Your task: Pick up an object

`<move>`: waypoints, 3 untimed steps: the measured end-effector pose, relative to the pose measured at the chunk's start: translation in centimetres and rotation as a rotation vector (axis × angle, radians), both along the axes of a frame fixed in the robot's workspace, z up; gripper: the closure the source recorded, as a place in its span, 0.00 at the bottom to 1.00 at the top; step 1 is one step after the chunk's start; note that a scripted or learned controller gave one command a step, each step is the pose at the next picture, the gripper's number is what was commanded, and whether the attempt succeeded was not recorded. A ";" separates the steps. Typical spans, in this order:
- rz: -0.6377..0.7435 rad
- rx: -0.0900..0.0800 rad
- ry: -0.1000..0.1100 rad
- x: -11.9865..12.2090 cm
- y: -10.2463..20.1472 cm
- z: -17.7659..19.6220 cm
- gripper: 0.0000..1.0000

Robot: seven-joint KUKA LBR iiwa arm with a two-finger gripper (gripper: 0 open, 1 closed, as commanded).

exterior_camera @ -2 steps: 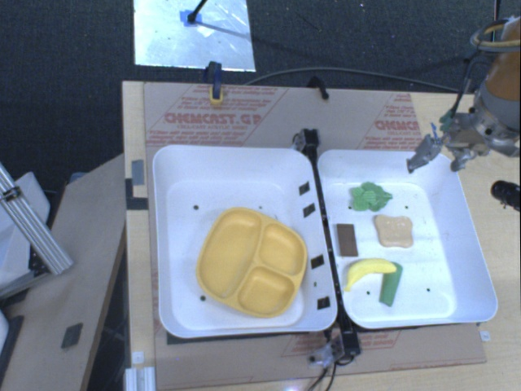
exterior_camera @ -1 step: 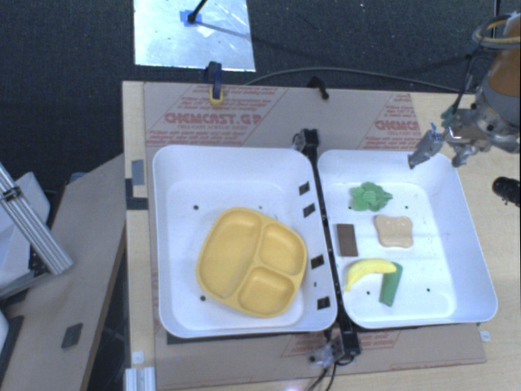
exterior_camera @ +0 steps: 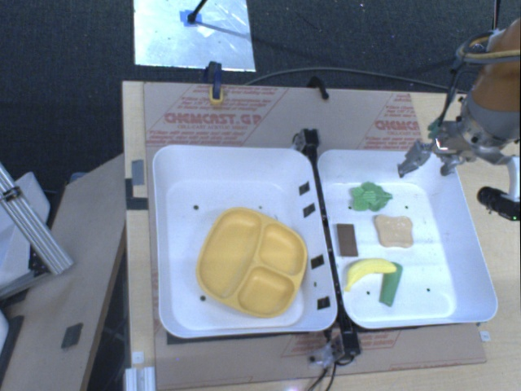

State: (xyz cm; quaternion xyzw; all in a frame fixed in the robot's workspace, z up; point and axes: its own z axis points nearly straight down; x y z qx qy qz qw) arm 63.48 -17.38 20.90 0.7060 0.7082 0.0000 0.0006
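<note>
Arm [exterior_camera: 492,96] reaching from right; end effector [exterior_camera: 430,160] fingers spread apart, empty.

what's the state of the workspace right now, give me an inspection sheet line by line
surface: bench covered with printed board, bearing a left bin and a right bin side by side
job's things: in the right bin a green leafy piece, a tan bread slice, a brown bar, a banana touching a green stick
clutter: yellow divided tray in the left bin
grippers: tool above the right bin's far edge, fingers spread, nothing between them
cables: dark cable running along the far side of the bench
surroundings: dark floor, metal sheet beyond the bench, aluminium rail at left
</note>
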 end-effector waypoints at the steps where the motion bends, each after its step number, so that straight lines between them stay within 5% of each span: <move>1: 0.001 0.001 0.003 0.1 0.3 -6.2 0.00; 2: 0.002 0.001 0.001 -0.3 1.1 -10.8 0.00; 3: 0.003 -0.001 -0.005 -0.1 1.0 -9.4 1.00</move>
